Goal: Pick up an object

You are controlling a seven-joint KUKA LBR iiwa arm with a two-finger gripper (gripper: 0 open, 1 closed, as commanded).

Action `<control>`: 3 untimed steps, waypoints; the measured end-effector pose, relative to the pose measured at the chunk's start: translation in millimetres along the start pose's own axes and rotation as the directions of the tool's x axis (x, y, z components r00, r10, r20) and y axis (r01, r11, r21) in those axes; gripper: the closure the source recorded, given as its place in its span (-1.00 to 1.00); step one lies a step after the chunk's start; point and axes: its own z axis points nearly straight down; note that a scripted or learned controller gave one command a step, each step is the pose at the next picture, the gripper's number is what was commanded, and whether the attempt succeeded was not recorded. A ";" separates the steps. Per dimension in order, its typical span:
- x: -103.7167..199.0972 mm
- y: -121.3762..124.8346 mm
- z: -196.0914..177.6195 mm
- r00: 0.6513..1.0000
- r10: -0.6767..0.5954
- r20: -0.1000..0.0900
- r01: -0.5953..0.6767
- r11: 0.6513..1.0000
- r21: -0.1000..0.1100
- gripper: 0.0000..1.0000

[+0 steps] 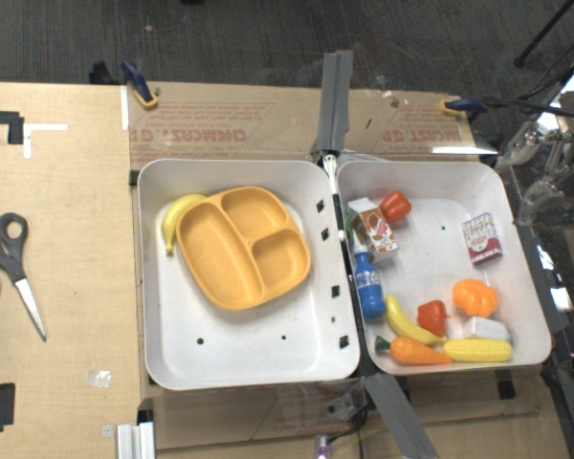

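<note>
Jaws blurred beside right bin (522, 247) | left banana (177, 216) part-hidden under plate (244, 249)

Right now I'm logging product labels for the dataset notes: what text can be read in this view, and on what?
Red print on the cardboard sheet behind the bins: it appears mirrored or upside down, not reliably readable.
Small red carton: print too small to read.
Small box by the divider: label blurred.
Blue bottle: label too small to read.

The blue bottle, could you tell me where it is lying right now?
The blue bottle lies in the right bin, against its left wall, just below the small carton and above the banana.
</note>
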 end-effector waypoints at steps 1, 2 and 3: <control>-12.1 50.8 101.3 0.971 0.237 0.000 -0.237 0.971 0.000 -1.00; -41.2 102.4 175.5 0.937 0.348 0.019 -0.348 0.937 0.002 -1.00; -36.2 59.4 159.8 0.887 0.463 0.002 -0.463 0.887 0.000 -1.00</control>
